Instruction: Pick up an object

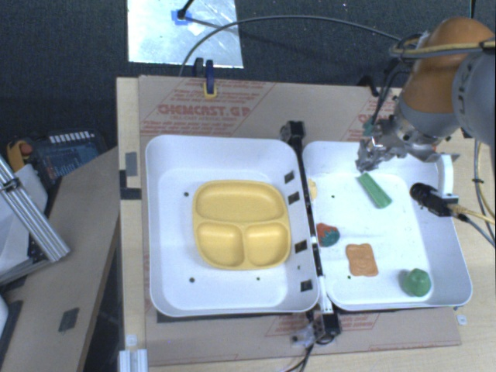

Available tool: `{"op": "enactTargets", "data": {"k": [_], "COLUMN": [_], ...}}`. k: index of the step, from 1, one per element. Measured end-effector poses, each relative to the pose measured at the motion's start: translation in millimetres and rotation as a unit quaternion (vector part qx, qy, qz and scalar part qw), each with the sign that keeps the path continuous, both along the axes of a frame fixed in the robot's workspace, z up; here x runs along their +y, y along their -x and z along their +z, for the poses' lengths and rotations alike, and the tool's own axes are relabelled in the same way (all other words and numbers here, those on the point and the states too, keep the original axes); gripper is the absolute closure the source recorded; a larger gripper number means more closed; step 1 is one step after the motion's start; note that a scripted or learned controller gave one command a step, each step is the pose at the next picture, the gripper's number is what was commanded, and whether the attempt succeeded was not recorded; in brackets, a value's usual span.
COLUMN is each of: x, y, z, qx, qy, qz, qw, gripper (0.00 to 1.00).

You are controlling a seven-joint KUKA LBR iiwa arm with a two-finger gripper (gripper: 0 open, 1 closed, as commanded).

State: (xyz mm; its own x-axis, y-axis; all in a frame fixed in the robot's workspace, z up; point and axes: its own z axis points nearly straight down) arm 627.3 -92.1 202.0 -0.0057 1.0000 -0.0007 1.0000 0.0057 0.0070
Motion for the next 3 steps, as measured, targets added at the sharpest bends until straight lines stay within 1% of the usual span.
{"op": "enactTargets", "data": {"k": [1, 2, 3], "x": [-7.3, 36.4, 86.1], "y": [-3.6, 12.0, 36.5], "z": [62.0, 65.1, 65.5], "qx": [0.000, 0.003, 0.004], "qy": [0.0004, -0.0005, -0.0009], "qz": [0.000, 0.001, 0.001], "qw": [1.0000, 1.0000, 1.0000], "gripper": [1.00, 1.00, 1.00]}}
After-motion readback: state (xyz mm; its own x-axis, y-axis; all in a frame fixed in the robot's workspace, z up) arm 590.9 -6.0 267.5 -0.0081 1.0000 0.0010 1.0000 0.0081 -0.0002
